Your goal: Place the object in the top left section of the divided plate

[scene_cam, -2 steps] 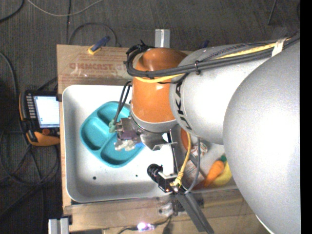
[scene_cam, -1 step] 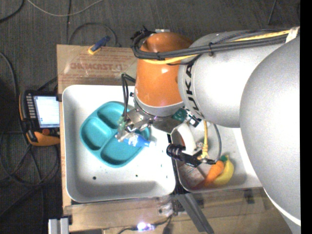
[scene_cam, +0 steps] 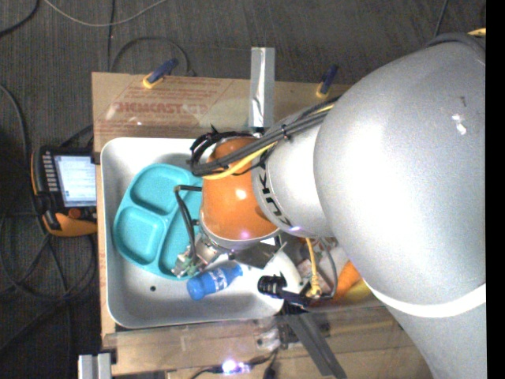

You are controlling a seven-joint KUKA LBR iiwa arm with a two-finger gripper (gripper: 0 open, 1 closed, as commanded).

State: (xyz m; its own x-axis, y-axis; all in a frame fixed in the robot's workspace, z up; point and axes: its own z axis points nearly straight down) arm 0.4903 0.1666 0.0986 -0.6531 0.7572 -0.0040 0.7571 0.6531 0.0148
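Dark carpet with loose cables around the desk (scene_cam: pixel 142 93); left bin (scene_cam: pixel 118 290) holds a teal divided plate (scene_cam: pixel 146 219) and a blue bottle (scene_cam: pixel 213 281) lying on its side on the bin floor just beside the plate's near-right edge. Pincer (scene_cam: pixel 188 265) sits low at that plate edge, touching or nearly touching the bottle, arm (scene_cam: pixel 237 200) blocks the tips so can't tell if it's apart or together, and nothing visibly clamped. Risk as I read it: bottle is round and lying flat, so a slightly off-centre close likely rolls it away or pinches the plate rim instead, tipping the plate
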